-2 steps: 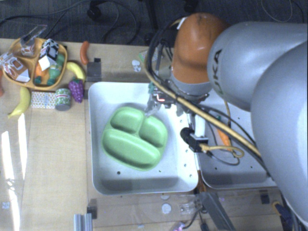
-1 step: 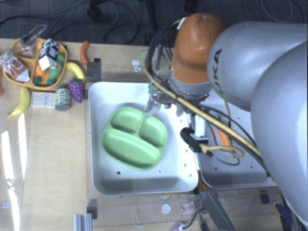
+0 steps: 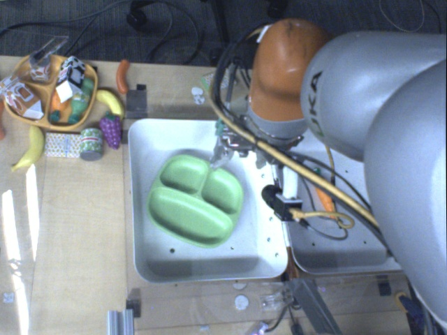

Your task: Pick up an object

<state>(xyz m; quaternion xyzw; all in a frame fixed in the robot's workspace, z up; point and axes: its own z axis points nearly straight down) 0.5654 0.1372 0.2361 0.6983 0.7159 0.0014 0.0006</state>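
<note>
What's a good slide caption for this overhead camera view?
KUKA arm's pincer poised over the upper edge of a green divided plate in the left white bin.

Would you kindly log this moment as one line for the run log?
arm: over left bin | gripper: at far edge of green tray | grasp: none seen | right bin: orange item
</note>
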